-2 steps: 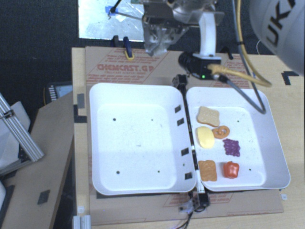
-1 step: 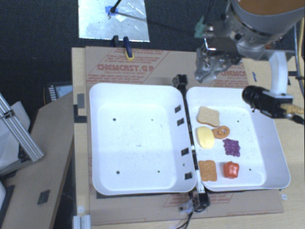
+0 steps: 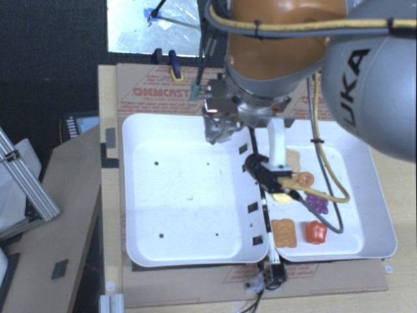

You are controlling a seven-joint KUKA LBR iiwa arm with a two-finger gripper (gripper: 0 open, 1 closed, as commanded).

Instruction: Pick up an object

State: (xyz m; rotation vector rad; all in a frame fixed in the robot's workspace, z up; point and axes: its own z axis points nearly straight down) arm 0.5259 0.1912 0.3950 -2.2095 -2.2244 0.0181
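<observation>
Several small things lie in the right bin: an orange ring, a yellow piece, a purple piece, a red piece, an orange-brown biscuit shape and a tan flat piece. My gripper hangs over the back right corner of the left bin, to the left of these things and apart from them. The wrist hides its tip, and nothing shows held in it.
The arm's orange band and grey body fill the upper right and hide the back of the right bin. A yellow cable loops down over the right bin near the ring and purple piece. The divider between the bins runs under the wrist.
</observation>
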